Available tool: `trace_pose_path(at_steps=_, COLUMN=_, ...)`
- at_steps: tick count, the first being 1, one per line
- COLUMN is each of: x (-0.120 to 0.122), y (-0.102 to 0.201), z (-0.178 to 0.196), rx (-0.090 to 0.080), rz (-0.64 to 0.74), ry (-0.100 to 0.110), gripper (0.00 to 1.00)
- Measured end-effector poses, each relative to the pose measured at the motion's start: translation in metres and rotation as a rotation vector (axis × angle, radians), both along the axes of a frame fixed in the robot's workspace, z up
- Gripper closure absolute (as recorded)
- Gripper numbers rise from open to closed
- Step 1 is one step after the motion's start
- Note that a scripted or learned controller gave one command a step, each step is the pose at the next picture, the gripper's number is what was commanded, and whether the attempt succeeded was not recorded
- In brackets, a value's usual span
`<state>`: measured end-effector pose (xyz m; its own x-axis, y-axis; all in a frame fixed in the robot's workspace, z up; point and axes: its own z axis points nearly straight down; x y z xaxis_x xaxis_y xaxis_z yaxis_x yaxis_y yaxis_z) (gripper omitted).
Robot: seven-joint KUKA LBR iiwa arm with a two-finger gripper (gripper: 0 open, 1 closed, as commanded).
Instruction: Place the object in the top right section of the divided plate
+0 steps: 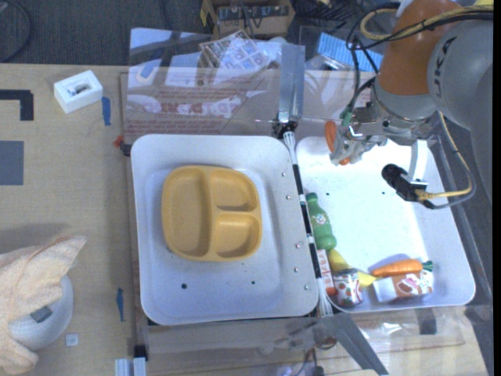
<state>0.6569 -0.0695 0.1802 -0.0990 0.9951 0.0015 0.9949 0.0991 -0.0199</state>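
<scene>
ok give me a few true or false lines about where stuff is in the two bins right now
1. The yellow divided plate sits in the left bin. True.
2. The carrot lies on the plate. False: it lies in the right bin, near the front edge.
3. The green bottle lies along the right bin's left wall. True.
4. The gripper hangs over the plate. False: it is over the right bin's back left corner.
5. All plate sections hold food. False: they look bare.
</scene>
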Motion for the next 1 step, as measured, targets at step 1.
trace_pose_path(at_steps=1, x=-0.0013, y=0.0891, z=0.0053, rx=0.001, rz=-0.009, ry=-0.019, gripper=1.0)
